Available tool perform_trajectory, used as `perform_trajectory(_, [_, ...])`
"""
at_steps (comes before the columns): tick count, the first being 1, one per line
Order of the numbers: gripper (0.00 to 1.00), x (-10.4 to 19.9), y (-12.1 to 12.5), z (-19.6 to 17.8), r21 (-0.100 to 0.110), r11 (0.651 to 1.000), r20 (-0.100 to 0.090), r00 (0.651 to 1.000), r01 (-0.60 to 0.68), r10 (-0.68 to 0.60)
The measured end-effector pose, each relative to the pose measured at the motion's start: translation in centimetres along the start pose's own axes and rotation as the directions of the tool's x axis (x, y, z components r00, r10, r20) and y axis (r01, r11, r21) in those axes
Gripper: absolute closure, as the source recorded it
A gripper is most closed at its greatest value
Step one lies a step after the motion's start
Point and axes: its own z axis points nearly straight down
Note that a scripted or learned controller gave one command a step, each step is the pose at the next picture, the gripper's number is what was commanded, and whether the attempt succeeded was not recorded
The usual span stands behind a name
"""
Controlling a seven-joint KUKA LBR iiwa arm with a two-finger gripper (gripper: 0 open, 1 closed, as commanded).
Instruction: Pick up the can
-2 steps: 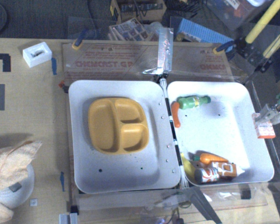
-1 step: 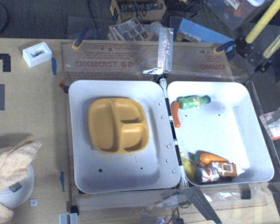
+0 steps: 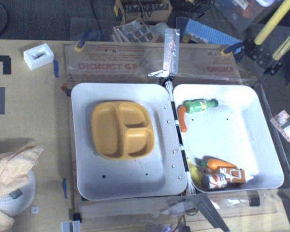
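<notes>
Right bin (image 3: 241, 129), can (image 3: 213, 181) beside carrot (image 3: 218, 164), box (image 3: 234, 176)

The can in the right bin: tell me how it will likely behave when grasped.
The can lies on its side, so it may roll if nudged. Its glossy surface looks slippery. It is crowded by a carrot and a carton in the right bin, so neighbours will probably shift.
</notes>
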Motion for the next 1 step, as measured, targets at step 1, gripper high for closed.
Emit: perform_trajectory(1, [1.0, 0.13, -0.18, 9.01, -0.002, 0.85, -0.004, 0.85, 0.527, -0.527])
